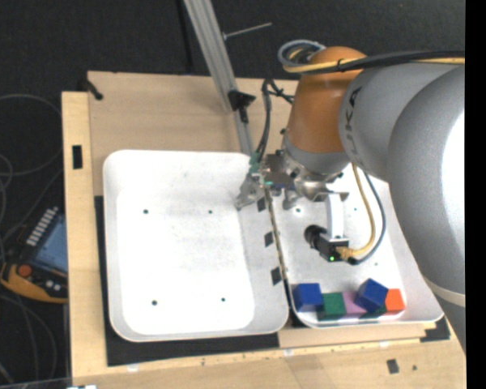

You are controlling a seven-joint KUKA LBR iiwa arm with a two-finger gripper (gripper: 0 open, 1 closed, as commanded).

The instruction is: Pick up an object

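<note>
hand (267, 191) above bins' divide, blocks (348, 298) (right bin)

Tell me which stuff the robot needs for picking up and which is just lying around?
For the job: claw, blue block, green block, purple block, second blue block, orange block, right bin.

Just lying about: left bin, handheld controller, floor cables.

Arm (405, 136) hides much of right bin (413, 310); hand (267, 186) fingers too blurred to read.
</note>
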